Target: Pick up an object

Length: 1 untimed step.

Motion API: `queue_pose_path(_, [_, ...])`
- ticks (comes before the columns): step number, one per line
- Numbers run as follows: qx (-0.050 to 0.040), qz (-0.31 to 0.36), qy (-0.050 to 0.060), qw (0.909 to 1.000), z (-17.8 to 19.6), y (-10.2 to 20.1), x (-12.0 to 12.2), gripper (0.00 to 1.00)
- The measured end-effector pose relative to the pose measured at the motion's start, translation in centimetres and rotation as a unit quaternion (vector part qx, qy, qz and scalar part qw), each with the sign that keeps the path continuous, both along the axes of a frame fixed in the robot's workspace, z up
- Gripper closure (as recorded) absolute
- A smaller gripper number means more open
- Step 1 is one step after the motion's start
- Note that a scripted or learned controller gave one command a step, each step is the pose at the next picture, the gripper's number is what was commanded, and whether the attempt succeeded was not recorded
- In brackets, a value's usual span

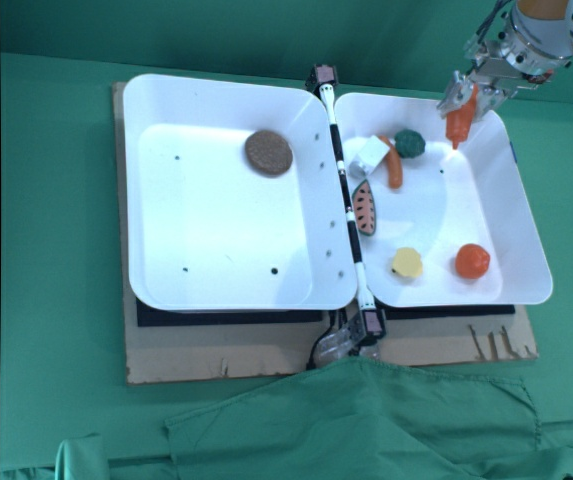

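Note:
My gripper hangs above the far right corner of the right bin, shut on an orange carrot-shaped piece that dangles from between its fingers. Below it in the right bin lie a dark green broccoli piece, an orange sausage, a white block, a watermelon slice, a yellow piece and a red tomato. A brown round patty lies in the left bin.
A black-and-white divider bar runs between the two bins. Brown cardboard lies under the bins. Crumpled green cloth covers the near edge of the bench.

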<state>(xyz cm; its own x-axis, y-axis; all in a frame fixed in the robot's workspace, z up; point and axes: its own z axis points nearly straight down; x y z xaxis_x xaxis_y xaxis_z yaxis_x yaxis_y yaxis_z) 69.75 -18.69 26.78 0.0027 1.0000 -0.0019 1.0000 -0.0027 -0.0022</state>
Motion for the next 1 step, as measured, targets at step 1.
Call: queue_pose_path(1, [-0.0007,-0.006,-0.006,1.0,4.76,0.3,0.07,1.0])
